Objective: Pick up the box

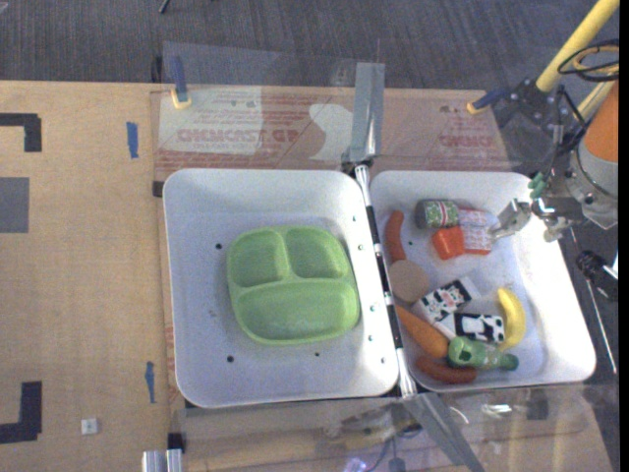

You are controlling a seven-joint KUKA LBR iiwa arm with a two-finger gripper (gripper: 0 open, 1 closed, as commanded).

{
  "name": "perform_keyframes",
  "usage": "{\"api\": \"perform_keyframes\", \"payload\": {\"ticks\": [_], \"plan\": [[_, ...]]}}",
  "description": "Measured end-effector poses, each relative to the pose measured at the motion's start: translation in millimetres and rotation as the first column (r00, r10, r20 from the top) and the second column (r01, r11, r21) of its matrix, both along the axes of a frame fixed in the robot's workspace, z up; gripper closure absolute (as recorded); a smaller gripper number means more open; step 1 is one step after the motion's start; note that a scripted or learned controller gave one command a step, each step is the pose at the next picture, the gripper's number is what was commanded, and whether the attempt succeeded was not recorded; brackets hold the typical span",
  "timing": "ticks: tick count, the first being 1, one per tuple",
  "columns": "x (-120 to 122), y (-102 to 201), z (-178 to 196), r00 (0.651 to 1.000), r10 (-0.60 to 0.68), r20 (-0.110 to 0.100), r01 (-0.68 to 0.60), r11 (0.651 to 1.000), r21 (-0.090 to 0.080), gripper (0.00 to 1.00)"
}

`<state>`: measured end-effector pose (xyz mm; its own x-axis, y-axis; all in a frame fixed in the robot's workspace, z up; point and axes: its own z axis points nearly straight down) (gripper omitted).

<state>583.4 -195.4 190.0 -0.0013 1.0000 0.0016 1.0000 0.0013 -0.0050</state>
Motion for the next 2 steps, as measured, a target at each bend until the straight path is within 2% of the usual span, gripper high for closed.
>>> {"api": "perform_keyframes", "payload": {"ticks": [1,2], "plan": [[18,-14,-93,1.000,-0.008,0.006,0.008,1.000,0.007,0.00],[66,1,-107,1.000,-0.005,-0.010,0.005,1.000,-0.001,0.00]]}}
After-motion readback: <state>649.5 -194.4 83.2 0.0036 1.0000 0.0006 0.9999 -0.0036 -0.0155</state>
